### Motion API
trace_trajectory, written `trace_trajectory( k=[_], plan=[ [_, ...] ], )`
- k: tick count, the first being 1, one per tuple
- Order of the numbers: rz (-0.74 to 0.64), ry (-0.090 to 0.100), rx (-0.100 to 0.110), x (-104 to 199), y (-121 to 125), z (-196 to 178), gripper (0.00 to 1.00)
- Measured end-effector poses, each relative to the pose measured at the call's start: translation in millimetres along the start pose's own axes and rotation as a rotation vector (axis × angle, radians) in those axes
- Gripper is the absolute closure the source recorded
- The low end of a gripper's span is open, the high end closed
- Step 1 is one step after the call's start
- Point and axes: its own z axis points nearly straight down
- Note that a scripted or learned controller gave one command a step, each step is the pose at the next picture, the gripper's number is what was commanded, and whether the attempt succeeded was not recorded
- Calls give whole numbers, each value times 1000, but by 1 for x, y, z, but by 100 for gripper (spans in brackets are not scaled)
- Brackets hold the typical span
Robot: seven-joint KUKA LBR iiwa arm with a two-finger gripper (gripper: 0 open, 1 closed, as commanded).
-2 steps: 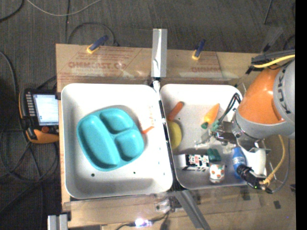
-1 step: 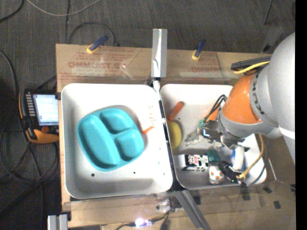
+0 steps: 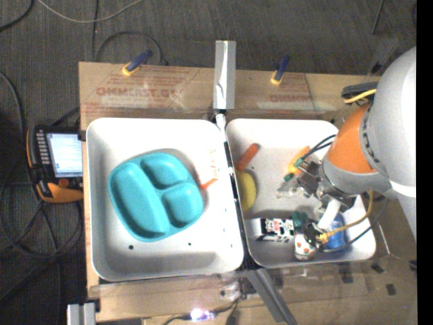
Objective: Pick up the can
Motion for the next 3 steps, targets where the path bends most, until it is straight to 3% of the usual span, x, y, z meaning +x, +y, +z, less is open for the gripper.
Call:
trace_trajectory(
  k=[1,2,3],
  plan=[
    [95,2,6,-32,24,-2,0],
    [95,-6,7,-34,24,-10,100],
    [213,-12,10,-25,72,-158,100]
  ],
)
